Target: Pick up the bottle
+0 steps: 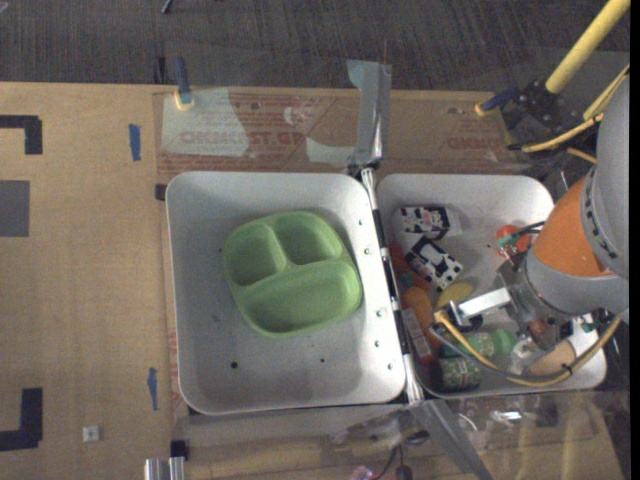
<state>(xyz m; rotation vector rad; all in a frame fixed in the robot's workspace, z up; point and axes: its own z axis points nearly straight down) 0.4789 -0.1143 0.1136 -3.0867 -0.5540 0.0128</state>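
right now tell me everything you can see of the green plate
The green plate is a rounded-square divided dish, plastic by its look, in light green. Raised ridges split it into three compartments: two smaller ones toward the far side and one wide one toward the near side. It lies flat and right side up, turned slightly askew, near the middle of the left bin. It rests on the bin's floor.

green divided plate [292,272] in white bin [190,268]; two black-and-white cow-patterned blocks [424,219]; green bottle [478,349]; tan bench [80,298], blue tape [134,142].
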